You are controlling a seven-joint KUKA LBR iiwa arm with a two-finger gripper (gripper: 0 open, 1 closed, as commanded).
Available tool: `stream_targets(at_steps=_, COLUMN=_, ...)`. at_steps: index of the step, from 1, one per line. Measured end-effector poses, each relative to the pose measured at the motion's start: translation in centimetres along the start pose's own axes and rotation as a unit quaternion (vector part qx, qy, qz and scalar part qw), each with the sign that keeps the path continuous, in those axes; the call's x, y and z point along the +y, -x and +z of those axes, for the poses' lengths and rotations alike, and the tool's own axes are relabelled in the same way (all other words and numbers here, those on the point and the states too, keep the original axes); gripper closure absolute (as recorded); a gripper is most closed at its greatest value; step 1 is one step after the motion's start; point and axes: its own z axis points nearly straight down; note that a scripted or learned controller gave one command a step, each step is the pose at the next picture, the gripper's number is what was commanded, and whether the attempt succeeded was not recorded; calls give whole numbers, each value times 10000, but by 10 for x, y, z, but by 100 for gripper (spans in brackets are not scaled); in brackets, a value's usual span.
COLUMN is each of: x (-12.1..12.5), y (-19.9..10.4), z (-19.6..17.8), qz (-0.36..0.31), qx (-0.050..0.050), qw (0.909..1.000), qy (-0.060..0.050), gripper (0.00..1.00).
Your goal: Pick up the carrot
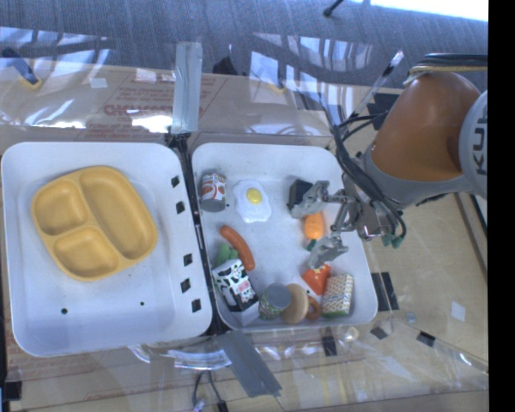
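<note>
Gripper (319,224) spread wide over the right bin (266,154), one finger (309,198) above and one (328,251) below the carrot (314,225), the small orange piece sitting in the gap; contact with either finger not clear, so not a sure hold. Arm (421,136) glossy orange and rounded, reaching in from the bin's right side, with grey letters "KU" on its shell at the far right.

Left of the right bin, a second white bin (34,316), shallow, rounded at the corners, bearing a yellow tray (93,221) with three moulded compartments, smooth plastic.

Inside the right bin, upper left: small can (212,190), label too blurred to read. Just right of the can: fried egg (253,201), white with a yellow yolk. Lower left of centre: red sausage (238,245), long and smooth. Bottom left corner: carton (234,285) in black-and-white cow print, tilted. Along the bottom wall: grey-lidded jar (275,300), round brown bun (296,304), and a speckled yellow block (337,293) at the right. Just above that block, beneath the lower finger: orange-red piece (316,278), kind unclear.
</note>
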Motion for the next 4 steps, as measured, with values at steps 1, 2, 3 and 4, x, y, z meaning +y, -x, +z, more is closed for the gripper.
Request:
stream_targets(at_steps=1, x=-39, y=21, z=131, qz=159, qx=26, qw=9999, qy=13, gripper=0)
stream_targets(at_steps=2, x=-37, y=26, z=116, qz=101, qx=-27, qw=9999, qy=-4, gripper=100)
stream_targets(at_steps=3, x=-47, y=19, z=-5, qz=1162, qx=-54, qw=9932, qy=-10, gripper=100)
stream_targets(at_steps=4, x=-11, y=-34, z=136, qz=1080, qx=-22, qw=9942, qy=3, gripper=100)
